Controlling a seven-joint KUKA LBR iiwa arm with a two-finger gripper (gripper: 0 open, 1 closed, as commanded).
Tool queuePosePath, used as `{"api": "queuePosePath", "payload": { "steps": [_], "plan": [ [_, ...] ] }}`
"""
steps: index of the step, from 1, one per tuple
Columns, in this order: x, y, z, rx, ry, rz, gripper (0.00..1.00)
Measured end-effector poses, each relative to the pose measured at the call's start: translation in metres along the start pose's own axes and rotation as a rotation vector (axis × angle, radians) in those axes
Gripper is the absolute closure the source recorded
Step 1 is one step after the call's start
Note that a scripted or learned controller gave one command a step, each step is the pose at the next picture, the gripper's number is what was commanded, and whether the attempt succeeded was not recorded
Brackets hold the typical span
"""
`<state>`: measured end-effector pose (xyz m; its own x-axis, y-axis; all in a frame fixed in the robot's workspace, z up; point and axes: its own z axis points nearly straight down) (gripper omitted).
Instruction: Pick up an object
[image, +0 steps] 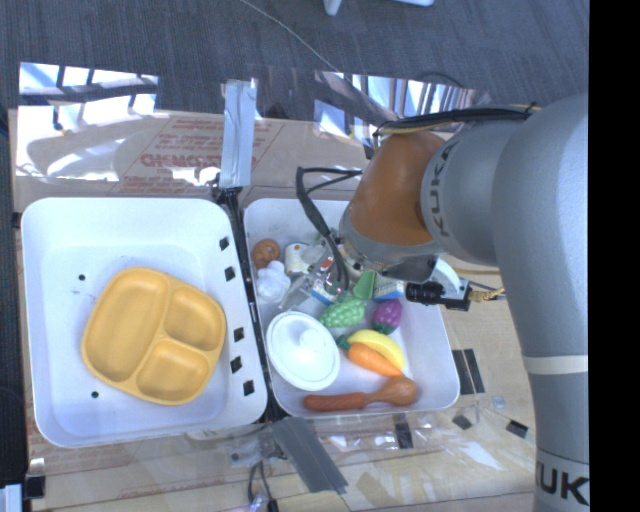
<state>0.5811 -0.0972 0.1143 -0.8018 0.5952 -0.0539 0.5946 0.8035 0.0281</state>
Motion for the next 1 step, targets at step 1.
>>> {"api": "queuePosePath", "payload": {
  "steps": [1],
  "plan": [
    [0.0029, -0.0168, 0.0001, 0.004, 0.000, 0.033, 0.00]
  ]
}}
